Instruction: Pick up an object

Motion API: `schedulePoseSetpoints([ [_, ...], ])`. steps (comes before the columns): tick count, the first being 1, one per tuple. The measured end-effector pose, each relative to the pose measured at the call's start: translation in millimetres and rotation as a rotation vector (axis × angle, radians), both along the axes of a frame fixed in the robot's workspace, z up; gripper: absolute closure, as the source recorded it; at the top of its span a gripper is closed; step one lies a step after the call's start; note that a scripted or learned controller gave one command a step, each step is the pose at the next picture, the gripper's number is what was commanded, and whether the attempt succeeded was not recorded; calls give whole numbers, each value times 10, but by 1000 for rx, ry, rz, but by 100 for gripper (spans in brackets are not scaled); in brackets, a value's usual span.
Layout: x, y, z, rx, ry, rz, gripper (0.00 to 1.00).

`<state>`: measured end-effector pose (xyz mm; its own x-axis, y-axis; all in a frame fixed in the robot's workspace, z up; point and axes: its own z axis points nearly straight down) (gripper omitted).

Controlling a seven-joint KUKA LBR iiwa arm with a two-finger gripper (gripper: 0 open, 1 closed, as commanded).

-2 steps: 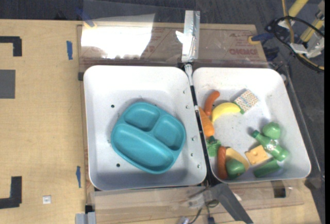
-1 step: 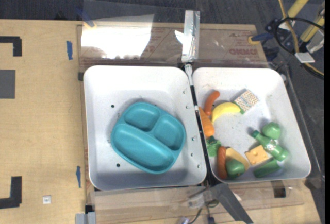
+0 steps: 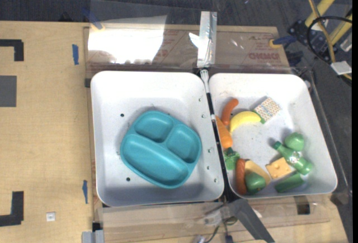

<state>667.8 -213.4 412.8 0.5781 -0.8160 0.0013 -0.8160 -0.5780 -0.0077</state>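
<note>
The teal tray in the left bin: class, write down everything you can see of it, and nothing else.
The teal tray is a divided plate of smooth, plastic-looking material with rounded corners and a raised rim. It has three compartments: two smaller ones along its far side and one long one along its near side, none holding anything. It lies flat and right way up, turned at a slant to the bin's walls, on the floor of the left bin, slightly toward the near side. Nothing else touches it.

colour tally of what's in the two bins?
Teal: 1, divided plate
Orange: 3, carrots
Yellow: 1, lemon
Green: about 4
Tan: 2, wedges
Patterned card: 1
Total: about 12
</note>
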Motion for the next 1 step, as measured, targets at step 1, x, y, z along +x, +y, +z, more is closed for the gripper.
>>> schedulePoseSetpoints([
  [1,0,50,-57,-3,1,381,100],
])
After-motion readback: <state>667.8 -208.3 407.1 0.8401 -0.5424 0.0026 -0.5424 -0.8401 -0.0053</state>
